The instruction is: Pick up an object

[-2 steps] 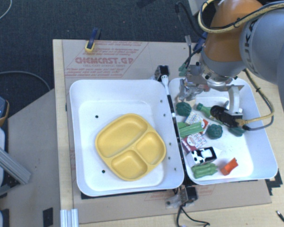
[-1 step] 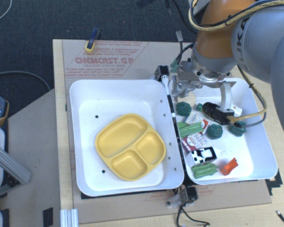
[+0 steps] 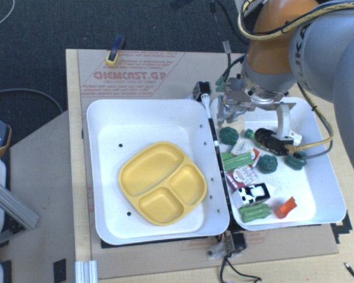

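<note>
My gripper hangs over the back left corner of the right bin, close to the wall between the bins. Just in front of it lies a dark green round piece. Further forward are a green bar, a red and white packet, a second dark green round piece and a teal piece. Near the bin's front lie a black and white item, a green pickle-shaped piece and an orange piece. I see nothing held.
The left bin holds a yellow divided tray. A blue and yellow clamp sits at the board's back edge. The arm's grey body looms over the right bin's back right.
</note>
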